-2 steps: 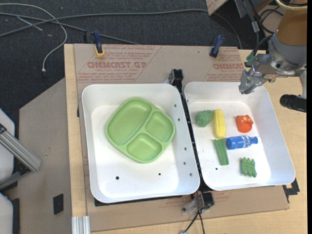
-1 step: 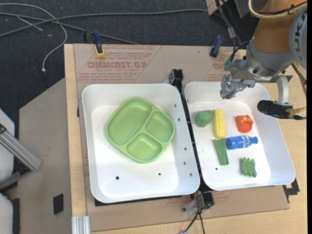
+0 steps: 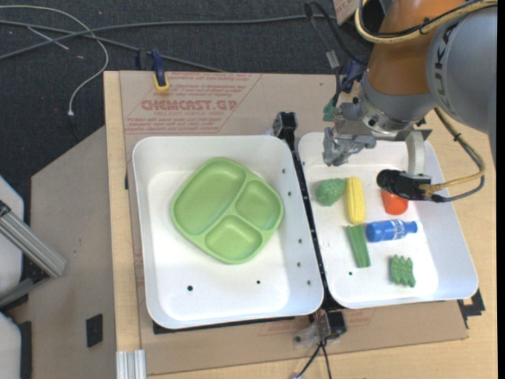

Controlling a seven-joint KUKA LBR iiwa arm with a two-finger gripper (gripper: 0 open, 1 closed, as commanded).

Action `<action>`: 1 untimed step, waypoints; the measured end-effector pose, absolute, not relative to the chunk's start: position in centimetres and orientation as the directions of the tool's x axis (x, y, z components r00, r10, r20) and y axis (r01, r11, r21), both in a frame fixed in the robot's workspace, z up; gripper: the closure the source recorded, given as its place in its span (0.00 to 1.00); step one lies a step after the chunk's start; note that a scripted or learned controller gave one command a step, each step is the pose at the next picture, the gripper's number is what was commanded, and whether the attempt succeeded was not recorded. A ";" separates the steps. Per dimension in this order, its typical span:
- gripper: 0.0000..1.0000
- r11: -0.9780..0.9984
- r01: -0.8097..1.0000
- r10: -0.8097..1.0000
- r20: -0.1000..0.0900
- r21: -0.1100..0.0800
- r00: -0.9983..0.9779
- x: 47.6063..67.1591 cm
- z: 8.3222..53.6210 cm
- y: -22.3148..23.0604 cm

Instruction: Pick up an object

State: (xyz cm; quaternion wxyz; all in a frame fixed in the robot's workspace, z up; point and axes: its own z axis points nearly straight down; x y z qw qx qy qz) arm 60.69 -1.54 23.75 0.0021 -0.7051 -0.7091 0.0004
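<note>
Gripper (image 3: 341, 150) hovering above green lump (image 3: 331, 190); finger state: cannot tell. Advising: centring over lump, clearing corn (image 3: 356, 199) before descending.

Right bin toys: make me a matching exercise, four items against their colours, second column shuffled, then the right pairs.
Things:
1. corn cob
2. bottle
3. plate in the left bin
4. small item partly hidden under the arm's black fitting

Colours:
A. blue
B. orange-red
C. yellow
D. light green

Pairs: 1-C, 2-A, 3-D, 4-B
</note>
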 end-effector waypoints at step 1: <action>1.00 0.005 1.000 1.000 0.002 0.000 -0.005 60.5 24.1 3.1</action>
